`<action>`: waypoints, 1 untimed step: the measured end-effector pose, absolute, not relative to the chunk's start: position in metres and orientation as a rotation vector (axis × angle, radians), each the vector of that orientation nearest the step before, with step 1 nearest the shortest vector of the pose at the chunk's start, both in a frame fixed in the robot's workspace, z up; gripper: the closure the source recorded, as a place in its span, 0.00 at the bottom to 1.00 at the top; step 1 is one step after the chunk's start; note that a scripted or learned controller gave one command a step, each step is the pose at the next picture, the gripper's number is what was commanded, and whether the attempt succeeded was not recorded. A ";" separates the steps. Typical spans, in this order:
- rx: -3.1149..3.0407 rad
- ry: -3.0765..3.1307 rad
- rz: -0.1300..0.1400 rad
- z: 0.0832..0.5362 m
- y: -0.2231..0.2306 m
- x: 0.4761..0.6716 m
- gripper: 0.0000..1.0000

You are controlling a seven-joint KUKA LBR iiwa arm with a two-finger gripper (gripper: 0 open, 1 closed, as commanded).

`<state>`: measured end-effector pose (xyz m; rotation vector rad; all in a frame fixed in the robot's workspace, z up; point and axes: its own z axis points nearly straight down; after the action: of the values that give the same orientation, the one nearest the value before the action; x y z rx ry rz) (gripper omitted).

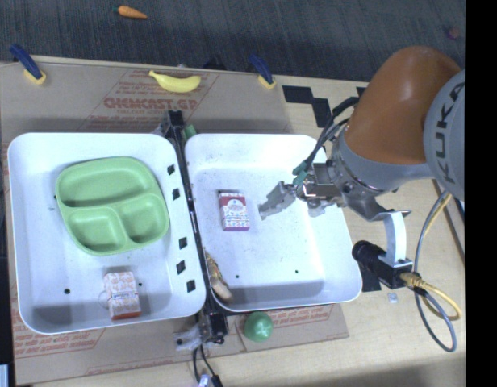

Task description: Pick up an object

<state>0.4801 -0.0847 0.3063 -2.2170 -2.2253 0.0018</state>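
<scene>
The gripper [273,201] hangs over the right bin [329,285], its grey fingers pointing toward a small red-and-white box [233,210] that lies flat on the bin's floor just to the gripper's left, apart from it; whether the jaws are open or closed I cannot tell, and nothing shows between them; in the left bin [22,240] sits a green divided tray [111,204], and near the front a second small box [121,293], paler; a yellow banana [175,81] lies on the cardboard behind the bins; a green ball [257,326] rests in front of the right bin.
</scene>
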 end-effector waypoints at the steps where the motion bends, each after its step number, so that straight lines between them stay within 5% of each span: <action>1: -2.212 -2.225 0.005 0.177 -0.114 0.480 0.00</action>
<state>0.4799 -0.1142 0.1774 -2.2124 -2.2255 0.0051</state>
